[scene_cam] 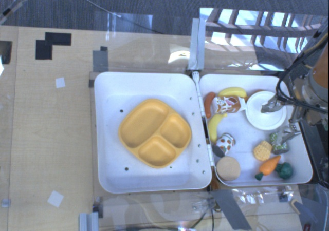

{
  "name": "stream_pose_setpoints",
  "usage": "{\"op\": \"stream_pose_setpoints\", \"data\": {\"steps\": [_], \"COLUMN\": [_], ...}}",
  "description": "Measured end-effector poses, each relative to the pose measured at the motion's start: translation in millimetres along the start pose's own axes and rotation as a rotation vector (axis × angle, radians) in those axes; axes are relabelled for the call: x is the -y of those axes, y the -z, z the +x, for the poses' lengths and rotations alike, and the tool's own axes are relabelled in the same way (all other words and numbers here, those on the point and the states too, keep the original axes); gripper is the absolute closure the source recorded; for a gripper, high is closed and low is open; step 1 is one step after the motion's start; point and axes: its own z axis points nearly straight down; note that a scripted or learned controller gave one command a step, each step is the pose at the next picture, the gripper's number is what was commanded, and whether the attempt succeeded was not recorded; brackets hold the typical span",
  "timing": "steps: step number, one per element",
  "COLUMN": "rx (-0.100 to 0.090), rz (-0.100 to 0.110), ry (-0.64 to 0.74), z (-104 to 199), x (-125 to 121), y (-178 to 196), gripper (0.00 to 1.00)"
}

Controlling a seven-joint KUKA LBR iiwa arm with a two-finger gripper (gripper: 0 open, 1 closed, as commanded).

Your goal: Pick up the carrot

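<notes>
Small orange carrot [269, 165]: round yellow cracker [262, 150] crowding upper-left, dark green broccoli [284, 170] touching right; white bin wall [267, 183] blocking below; approach from above staying open.

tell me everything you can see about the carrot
The small orange toy carrot with a green stub end looks like smooth plastic. It lies flat and slanted near the front right corner of the right white bin, green tip toward the lower left. It sits just below a round yellow cracker and beside a dark green broccoli piece.
</notes>
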Motion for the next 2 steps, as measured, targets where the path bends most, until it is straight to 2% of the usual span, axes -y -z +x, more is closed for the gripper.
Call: {"op": "stream_pose_setpoints", "data": {"steps": [1,2], "rx": [0.000,0.005], "rz": [0.000,0.001], "ry": [-0.120,-0.114], "z": [28,25], "x": [-18,-19], "y": [-145,-133], "gripper": [0.00,1.00]}}
